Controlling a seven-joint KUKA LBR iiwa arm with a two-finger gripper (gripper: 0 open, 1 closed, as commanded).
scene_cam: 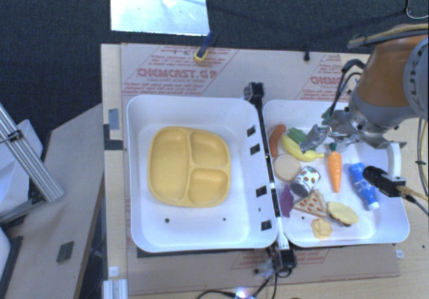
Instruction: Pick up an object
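Toy food items lie crowded in the right-hand shallow white bin [395, 227], none of them between the fingers of the tool [319, 135]. Listed from largest to smallest: the tan wooden bench [174, 70], printed with red lettering, carries both bins side by side. The left-hand shallow white bin [144, 224] holds a yellow plastic tray with three compartments [190, 165], lying flat near its centre. The grey arm with an orange band [395, 73] reaches in from the right, and its silvery tool hangs over the far part of the right-hand bin, just above a curved yellow toy banana [299, 149]; whether its fingers are spread or pressed together cannot be told. Beside the banana, toward the divider, lies a red-orange toy sausage [275, 138]. An orange toy carrot with a green top [334, 169] lies to the right of the banana, and a blue bottle-shaped toy [362, 185] lies just beyond it. A round beige disc [287, 169] sits below the banana. Nearer the front edge are a triangular toy pizza slice [310, 205], a yellow-brown oval piece [342, 213] and a small pale yellow lump [321, 228].
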